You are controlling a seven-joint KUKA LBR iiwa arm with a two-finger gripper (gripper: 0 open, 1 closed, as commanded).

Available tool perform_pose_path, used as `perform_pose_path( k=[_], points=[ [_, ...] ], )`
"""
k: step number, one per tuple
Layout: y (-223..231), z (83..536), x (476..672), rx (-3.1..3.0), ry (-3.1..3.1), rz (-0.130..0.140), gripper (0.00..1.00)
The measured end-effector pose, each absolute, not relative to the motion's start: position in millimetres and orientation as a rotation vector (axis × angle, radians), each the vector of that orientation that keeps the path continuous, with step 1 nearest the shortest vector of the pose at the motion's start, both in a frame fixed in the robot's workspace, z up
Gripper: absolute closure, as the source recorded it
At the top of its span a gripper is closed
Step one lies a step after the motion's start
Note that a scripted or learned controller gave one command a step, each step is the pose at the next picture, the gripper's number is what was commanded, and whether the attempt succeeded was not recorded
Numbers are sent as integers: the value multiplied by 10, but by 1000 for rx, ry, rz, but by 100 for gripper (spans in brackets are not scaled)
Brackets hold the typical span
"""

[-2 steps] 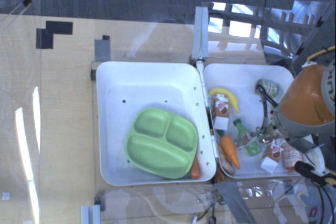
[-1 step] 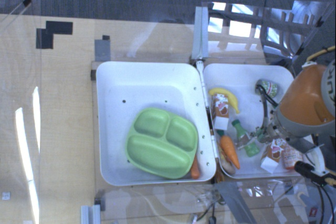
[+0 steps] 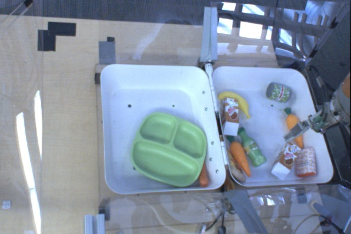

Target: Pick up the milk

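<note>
The wooden counter (image 3: 60, 134) carried two shallow white bins side by side. The left bin (image 3: 137, 85) held a green divided plate (image 3: 169, 148) lying toward its near right part, and a small orange piece, probably a carrot (image 3: 203, 177), showed just past the plate's right edge against the bin's wall.

The right bin (image 3: 258, 76) held the smaller things. The grey arm (image 3: 343, 101) reached in from the right, and its pincer (image 3: 300, 130) hung over the bin's right side, above an orange carrot (image 3: 293, 121) lying there; whether its fingers stood wide or narrow could not be told.

Two milk cartons lay in this bin. One milk carton (image 3: 231, 115), brown and white, lay at the left wall, just below a yellow banana (image 3: 237, 101). The other milk carton (image 3: 285, 159) lay on its side near the front right corner, just below the pincer and touching a reddish packet (image 3: 305, 162) to its right. Neither carton sat between the fingers.

A green bottle (image 3: 252, 149) lay tilted in the middle front of the bin, beside a second carrot (image 3: 238, 157) to its left. A round green can (image 3: 278, 92) lay apart from the rest near the far right corner.
</note>
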State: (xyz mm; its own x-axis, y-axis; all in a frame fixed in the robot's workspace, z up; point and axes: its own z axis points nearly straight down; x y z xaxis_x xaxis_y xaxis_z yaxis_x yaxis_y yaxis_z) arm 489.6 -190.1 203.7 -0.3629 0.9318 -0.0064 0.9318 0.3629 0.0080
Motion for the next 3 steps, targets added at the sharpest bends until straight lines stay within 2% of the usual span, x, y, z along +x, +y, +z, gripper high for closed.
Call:
perform_pose_path(
  k=[1, 2, 3],
  points=[
    [-1935, 2267, 4893, 1817, 2549, 5, 0],
    [-1372, 1124, 4883, 1574, 2715, 3, 0],
    [-1964, 1094, 4893, 1510, 2745, 3, 0]
  ],
)
